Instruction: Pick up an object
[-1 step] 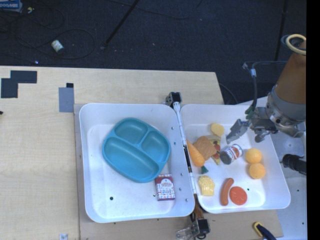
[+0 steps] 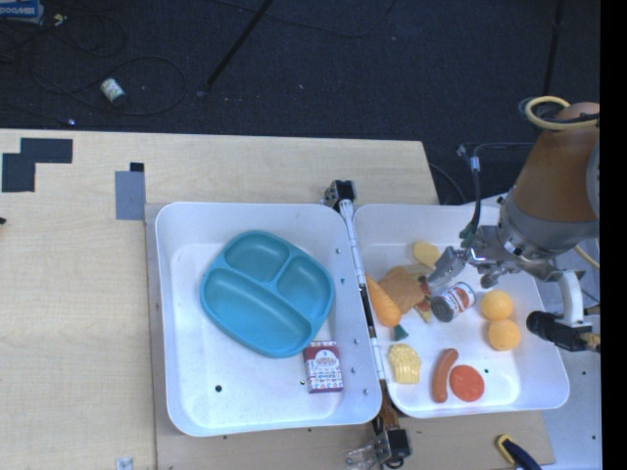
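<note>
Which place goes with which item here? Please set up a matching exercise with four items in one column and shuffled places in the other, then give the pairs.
Items:
1. blue divided plate
2. small red box
3. corn cob
4. gripper

Places:
A. right bin, near its front left corner
B. above the small can in the right bin
C. middle of the left bin
D. left bin, by its front right corner

Pairs: 1-C, 2-D, 3-A, 4-B
</note>
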Action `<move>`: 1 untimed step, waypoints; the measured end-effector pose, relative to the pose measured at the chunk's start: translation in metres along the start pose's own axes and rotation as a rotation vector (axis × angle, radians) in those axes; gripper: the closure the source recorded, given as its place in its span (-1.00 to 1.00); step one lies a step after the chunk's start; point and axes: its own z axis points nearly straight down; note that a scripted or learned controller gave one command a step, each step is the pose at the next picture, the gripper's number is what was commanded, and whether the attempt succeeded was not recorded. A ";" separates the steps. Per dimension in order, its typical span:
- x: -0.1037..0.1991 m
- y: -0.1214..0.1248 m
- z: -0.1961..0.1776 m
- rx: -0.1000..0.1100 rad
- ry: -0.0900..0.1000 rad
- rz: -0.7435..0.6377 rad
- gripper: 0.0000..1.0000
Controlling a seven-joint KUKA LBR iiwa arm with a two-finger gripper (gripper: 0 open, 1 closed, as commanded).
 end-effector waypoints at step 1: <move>0.015 0.048 0.099 -0.008 0.000 -0.002 -1.00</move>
